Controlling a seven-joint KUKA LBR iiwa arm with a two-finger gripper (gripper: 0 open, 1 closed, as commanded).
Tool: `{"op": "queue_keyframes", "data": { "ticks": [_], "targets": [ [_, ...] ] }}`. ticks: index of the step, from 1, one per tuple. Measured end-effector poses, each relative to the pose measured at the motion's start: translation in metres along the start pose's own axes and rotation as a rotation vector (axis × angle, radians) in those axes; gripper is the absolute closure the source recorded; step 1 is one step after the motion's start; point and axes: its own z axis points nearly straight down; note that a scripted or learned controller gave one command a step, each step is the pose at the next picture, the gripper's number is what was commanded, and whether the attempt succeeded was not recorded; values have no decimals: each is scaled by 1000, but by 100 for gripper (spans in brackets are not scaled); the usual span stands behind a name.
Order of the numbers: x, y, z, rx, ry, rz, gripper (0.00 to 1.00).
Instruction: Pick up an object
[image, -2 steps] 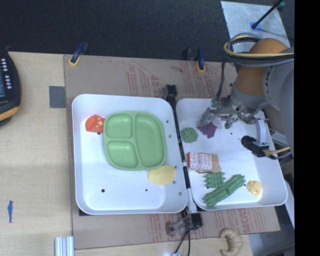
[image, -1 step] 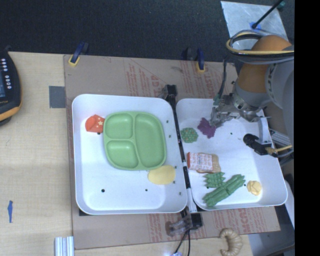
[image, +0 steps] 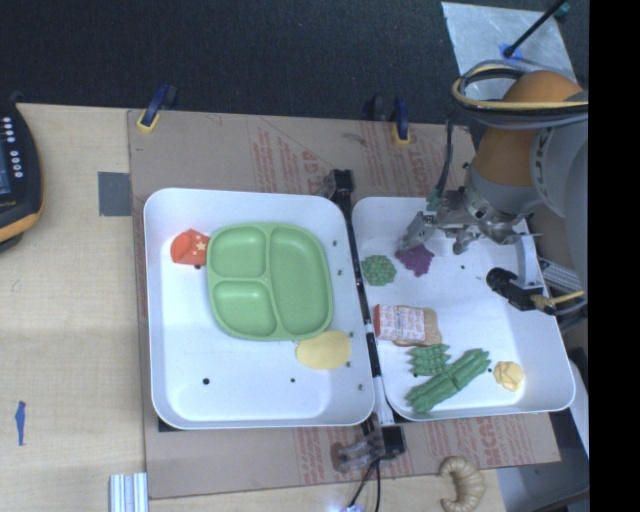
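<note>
My gripper (image: 438, 237) hangs over the back of the right bin (image: 540, 400), its grey fingers spread apart, one just above a purple toy (image: 415, 260). Nothing sits between the fingers. In the same bin lie a green broccoli-like piece (image: 378, 269), a red and white packet (image: 406, 324), green pea pods (image: 447, 372) and a small yellow piece (image: 509, 375). The left bin (image: 180, 390) holds a green divided plate (image: 271, 279), a red toy (image: 188, 247) at its left and a pale yellow piece (image: 323, 350) at its front right.
The arm's grey body and orange band (image: 515, 140) cover the back right corner of the right bin. A black part (image: 515, 290) sticks out beside the wrist. A tan curled object (image: 462, 482) lies on the cardboard in front of the bins. A pendant (image: 15, 170) rests at far left.
</note>
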Motion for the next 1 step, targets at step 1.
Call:
{"op": "queue_keyframes", "data": {
  "ticks": [1],
  "targets": [
    [15,11,33,1,3,3,0]
  ]
}}
